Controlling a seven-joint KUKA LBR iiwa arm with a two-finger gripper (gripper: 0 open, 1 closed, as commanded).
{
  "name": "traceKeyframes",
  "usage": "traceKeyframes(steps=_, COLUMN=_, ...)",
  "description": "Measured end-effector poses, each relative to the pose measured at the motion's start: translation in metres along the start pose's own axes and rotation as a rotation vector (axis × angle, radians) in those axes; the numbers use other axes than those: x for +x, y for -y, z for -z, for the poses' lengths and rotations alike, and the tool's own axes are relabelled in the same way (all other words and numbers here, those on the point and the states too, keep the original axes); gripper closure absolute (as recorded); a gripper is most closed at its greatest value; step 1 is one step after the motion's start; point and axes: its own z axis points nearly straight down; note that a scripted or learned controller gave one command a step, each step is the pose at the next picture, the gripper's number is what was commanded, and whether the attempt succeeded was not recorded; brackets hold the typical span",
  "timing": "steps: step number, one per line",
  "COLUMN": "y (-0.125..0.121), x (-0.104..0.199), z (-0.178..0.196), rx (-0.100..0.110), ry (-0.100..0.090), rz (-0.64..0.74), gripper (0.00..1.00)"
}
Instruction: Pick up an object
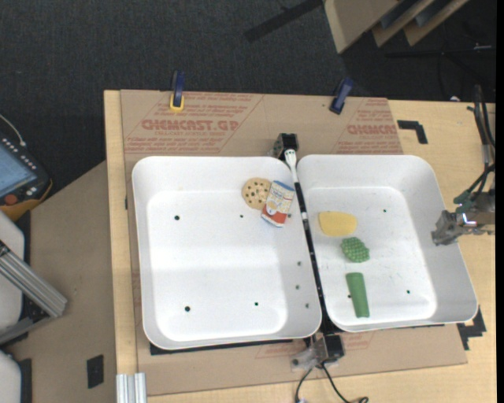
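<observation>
In the left bin (157, 260), a round cookie with dark chips (254, 192) lies against the far right corner. A small white carton with red and blue print (277, 205) rests beside the cookie. The right bin (409, 189) holds three things near its left side. A yellow lump (337, 223) is farthest back, and a knobbly green ball (355, 250) lies just in front of it. A green cylinder (357, 295) lies lengthwise nearest the front.
Both bins sit on a cardboard sheet (236, 118) held by a yellow clamp (178, 98) and a blue clamp (342, 94). A grey fitting with cables (457, 223) stands at the right bin's right rim. Beige boards (386, 20) hang over the far right.
</observation>
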Motion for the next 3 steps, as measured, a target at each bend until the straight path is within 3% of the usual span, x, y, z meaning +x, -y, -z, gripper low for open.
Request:
traceKeyframes(steps=1, y=-0.001, x=-0.05, z=0.025, rx=-0.004, ry=0.0, rz=0.003, gripper=1.0)
traceKeyframes(steps=2, y=-0.002, x=0.047, z=0.093, rx=-0.008, ry=-0.004, rz=0.017, gripper=1.0)
traceKeyframes(steps=3, y=-0.004, x=0.129, z=0.078, rx=0.003, ry=-0.007, rz=0.016, gripper=1.0)
